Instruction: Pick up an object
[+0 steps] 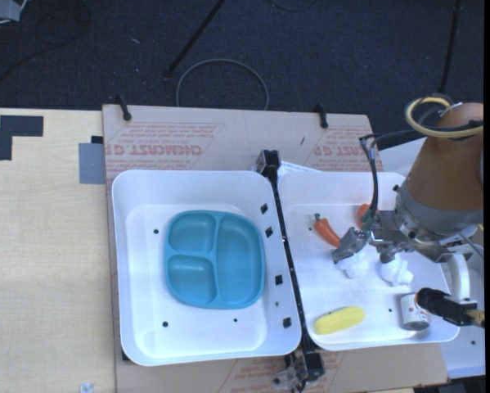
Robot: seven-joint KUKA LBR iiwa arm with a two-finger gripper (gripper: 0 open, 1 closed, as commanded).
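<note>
Your likeliest pick, the carrot [327,231], lies in the right bin [310,188] near its left wall, toward the far edge. It looks like a light, stiff, smooth plastic toy; take it across its narrow middle, since it may roll. Your gripper [374,257] hangs low just right of it, fingers spread wide with nothing between them, over small white pieces [396,272].

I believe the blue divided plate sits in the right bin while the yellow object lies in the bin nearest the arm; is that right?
Not quite: the camera view shows the blue divided plate in the left bin, not the right. The yellow object does lie in the right bin, nearest the arm.
</note>
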